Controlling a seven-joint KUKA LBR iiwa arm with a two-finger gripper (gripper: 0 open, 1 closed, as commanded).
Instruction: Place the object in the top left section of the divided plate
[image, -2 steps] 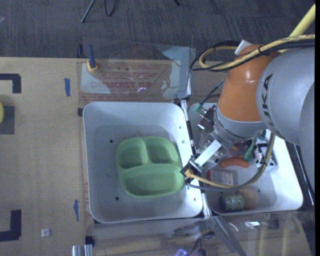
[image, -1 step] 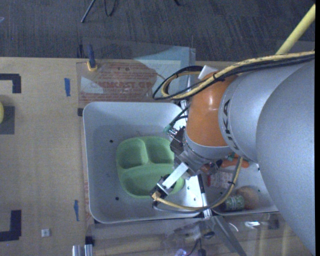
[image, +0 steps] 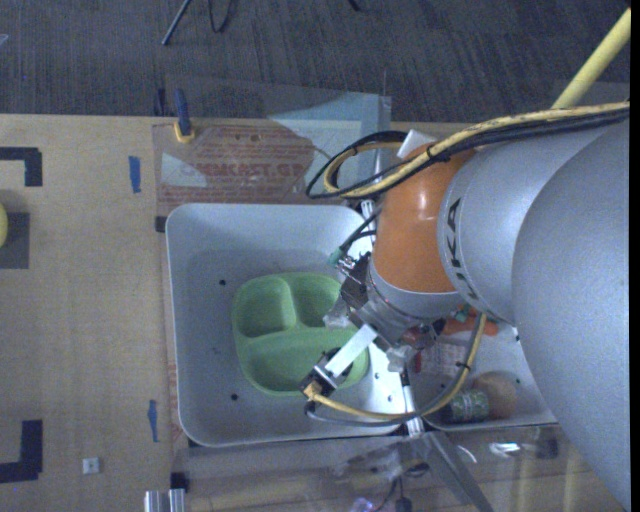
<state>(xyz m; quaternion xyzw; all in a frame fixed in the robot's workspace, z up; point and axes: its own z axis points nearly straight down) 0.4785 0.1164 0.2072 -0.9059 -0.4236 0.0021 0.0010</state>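
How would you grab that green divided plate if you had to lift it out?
Probably by its raised outer rim on the picture's left, coming straight down: the green plate lies flat in the white bin, so one finger goes inside a section, one outside. The arm covers its right side.

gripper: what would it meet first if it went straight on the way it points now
Most likely the green divided plate, near its right edge. The gripper points down over it, though depth is unclear from this view.

Fixed overhead view (slanted) over bench
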